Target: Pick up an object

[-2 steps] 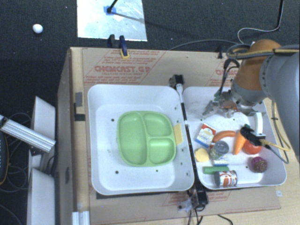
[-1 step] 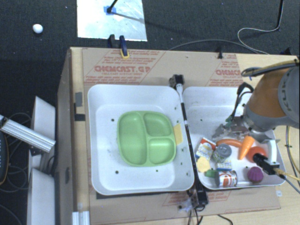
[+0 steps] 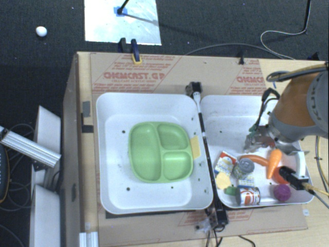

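Jaws (image 3: 255, 140): low over the right bin (image 3: 226, 109), toward its far right; spread or pressed together, cannot tell from here. Nothing visibly between them.

Carrot (image 3: 274, 161): nearest item, just right and nearer of the jaws, long axis running near-to-far with a slight tilt.

Can (image 3: 245, 166): just nearer, slightly left.

Purple ball (image 3: 281, 192): near right corner.

Left bin (image 3: 110, 112): holds a green divided plate (image 3: 159, 152), well apart to the left.

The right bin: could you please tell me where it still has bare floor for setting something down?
The right bin is bare across its far half, between the divider and the pincer. The near half is crowded: carrot, can, purple ball.
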Robot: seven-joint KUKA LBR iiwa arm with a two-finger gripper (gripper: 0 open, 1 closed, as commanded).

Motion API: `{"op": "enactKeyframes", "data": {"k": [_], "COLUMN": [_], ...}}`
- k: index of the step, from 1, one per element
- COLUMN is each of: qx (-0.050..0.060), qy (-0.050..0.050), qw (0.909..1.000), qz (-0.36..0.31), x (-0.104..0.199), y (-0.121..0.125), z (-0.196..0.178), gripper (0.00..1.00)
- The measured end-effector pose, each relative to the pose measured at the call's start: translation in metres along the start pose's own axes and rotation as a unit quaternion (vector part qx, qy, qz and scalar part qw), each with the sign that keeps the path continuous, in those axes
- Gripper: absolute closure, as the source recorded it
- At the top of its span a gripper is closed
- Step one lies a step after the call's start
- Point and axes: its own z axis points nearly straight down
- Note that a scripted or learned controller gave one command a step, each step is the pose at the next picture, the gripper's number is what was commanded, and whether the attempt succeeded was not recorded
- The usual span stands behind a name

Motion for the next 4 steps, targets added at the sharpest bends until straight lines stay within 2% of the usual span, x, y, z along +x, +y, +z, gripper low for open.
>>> {"op": "enactKeyframes", "data": {"k": [1,2,3,4], "qx": [0.0,0.001,0.0,0.0], "qy": [0.0,0.0,0.0,0.0], "qw": [1.0,1.0,1.0,1.0], "qz": [0.0,0.001,0.0,-0.001], "x": [0.0,-0.007,-0.007,0.03], "y": [0.0,-0.061,-0.06,0.015], "z": [0.0,0.011,0.0,-0.097], "gripper": [0.0,0.0,1.0,1.0]}}
